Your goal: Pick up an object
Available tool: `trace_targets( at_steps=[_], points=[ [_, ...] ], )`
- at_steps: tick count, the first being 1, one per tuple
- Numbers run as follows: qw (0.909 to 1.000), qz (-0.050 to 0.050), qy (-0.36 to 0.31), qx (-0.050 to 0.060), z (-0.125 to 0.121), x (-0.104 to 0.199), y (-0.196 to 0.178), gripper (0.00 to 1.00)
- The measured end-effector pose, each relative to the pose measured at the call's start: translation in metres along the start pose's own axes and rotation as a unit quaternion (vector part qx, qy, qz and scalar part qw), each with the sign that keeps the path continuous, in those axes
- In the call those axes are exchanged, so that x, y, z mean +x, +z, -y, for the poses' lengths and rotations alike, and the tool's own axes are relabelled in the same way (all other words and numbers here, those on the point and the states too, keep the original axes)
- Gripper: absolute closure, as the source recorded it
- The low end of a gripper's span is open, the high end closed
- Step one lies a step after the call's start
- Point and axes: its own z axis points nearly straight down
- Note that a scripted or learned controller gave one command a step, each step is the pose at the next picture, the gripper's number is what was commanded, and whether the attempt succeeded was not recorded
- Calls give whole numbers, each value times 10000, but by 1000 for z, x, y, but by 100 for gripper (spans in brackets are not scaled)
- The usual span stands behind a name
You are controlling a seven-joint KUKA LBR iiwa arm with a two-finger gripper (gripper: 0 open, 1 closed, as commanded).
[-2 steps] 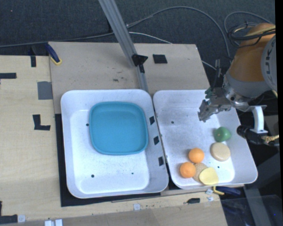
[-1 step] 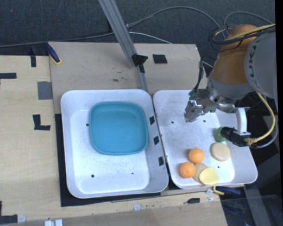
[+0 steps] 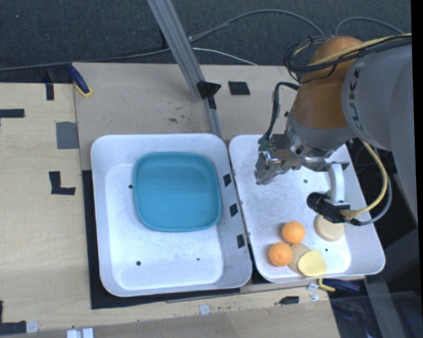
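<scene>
Your claw [image 3: 265, 171] hangs over the upper left part of the right-hand bin [image 3: 363, 260], pointing down toward bare white floor, with the grey arm [image 3: 375, 90] and its orange band [image 3: 326, 91] rising up and to the right of it. From this angle you cannot tell how far the claw is open, and nothing shows as gripped in it. The pickable things all sit below and to the right of the claw, well apart from it, clustered near the bin's lower edge: one orange ball [image 3: 293, 232], a second orange ball [image 3: 280, 254] just below and left of the first, a yellow rounded piece [image 3: 312, 263] touching a tan piece [image 3: 296, 257] beside the lower ball, and a pale cream disc [image 3: 329, 229] further right, just under a black fitting [image 3: 322, 204] on the cable loop. To the claw's left, across the divide between bins, you see the left-hand bin [image 3: 118, 272] holding a blue square plate [image 3: 176, 191], lying flat in its upper half. A grey metal pole [image 3: 183, 55] slants away above and left of the claw.
</scene>
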Motion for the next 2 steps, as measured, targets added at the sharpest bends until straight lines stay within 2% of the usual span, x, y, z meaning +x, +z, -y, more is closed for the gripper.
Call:
trace_targets(
  at_steps=[1,2],
  points=[
    [10000,0,-6,1,-12,61,-5,100],
    [10000,1,-5,5,-8,120,-4,100]
  ],
)
